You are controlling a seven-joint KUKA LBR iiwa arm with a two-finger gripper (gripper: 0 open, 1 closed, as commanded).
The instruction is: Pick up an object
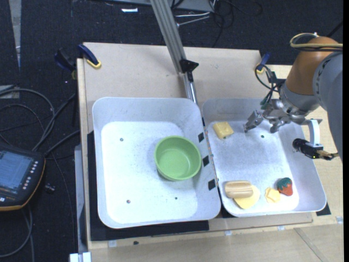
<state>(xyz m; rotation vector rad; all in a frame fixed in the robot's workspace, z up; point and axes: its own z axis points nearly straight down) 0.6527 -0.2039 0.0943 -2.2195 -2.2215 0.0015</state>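
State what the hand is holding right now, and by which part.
Nothing. The hand hovers open over the right bin, apart from the yellow block to its left in the view.

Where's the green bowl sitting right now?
The green bowl sits in the left bin, toward its right side near the divide between the two bins, well apart from the pincer over the right bin.

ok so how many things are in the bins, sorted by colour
green: 1, the bowl in the left bin
yellow: 3, a block, a flat piece under the hot dog bun, a small piece
tan: 1, the hot dog bun
red: 1, the strawberry
total: 6, five in the right bin
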